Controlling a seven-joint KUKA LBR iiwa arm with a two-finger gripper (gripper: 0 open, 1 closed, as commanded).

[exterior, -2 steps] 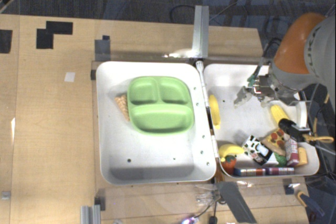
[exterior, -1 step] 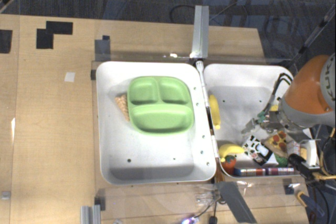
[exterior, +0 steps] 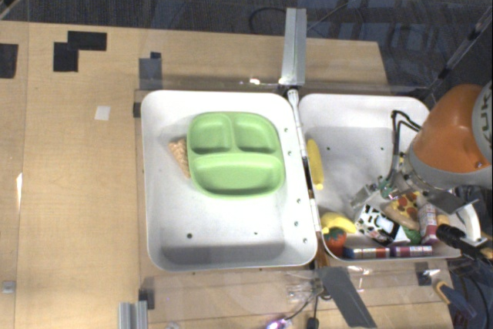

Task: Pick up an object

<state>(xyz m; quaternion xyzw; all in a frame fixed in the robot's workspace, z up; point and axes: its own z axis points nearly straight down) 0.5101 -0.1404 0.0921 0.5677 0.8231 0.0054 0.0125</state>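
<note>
My gripper (exterior: pixel 383 194) is low in the right bin (exterior: pixel 347 127), right over a pile of small objects at the bin's near edge. Under it lies a black-and-white patterned item (exterior: pixel 375 223). A round yellow toy (exterior: pixel 337 226) sits to its left, and a dark red marker (exterior: pixel 385 250) lies along the front wall. More colourful pieces (exterior: pixel 408 208) are partly hidden by the wrist. A long yellow piece (exterior: pixel 314 162) rests against the bin's left wall. The orange band (exterior: pixel 456 131) of the arm covers the bin's right side.
The left bin (exterior: pixel 166 227) holds a green divided plate (exterior: pixel 233 153) with a tan, grainy object (exterior: pixel 179 156) poking out from under its left edge. A metal divider post (exterior: pixel 293 46) stands behind the two bins. Wooden bench surrounds them.
</note>
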